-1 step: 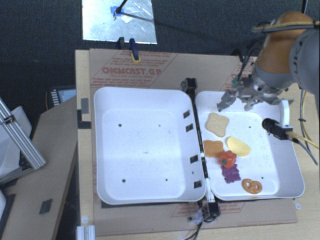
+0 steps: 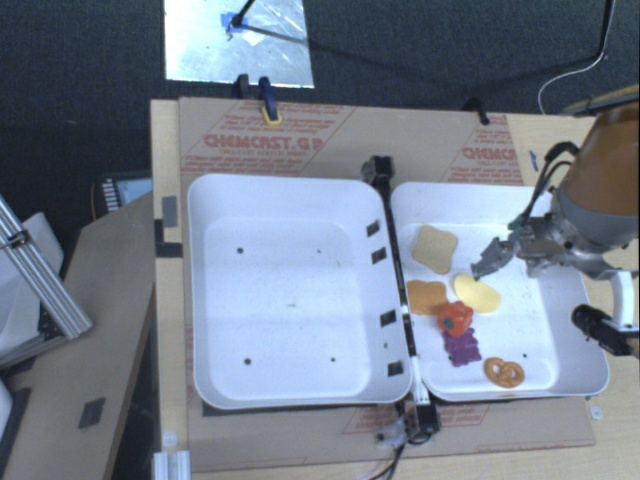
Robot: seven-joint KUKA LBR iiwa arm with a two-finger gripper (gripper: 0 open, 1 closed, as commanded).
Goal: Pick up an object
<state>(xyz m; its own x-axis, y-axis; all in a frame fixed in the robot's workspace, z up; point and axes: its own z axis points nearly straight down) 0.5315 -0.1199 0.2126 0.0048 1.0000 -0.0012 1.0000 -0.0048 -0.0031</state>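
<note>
1. Crowding is the main risk — the grey two-finger gripper, fingers slightly parted and holding nothing, hangs in the right white bin just above the yellow oval toy.
2. Neighbours sit close — a red pepper-like toy touches its near edge, so a descent could nudge both or pinch two.

The arm is cut off by the right picture edge; its base lies outside the frame. The hand is small and dark, so the state of its fingertips cannot be determined. The arm covers part of the right bin at its far right rim. The metal frame is cut off by the left edge.
</note>
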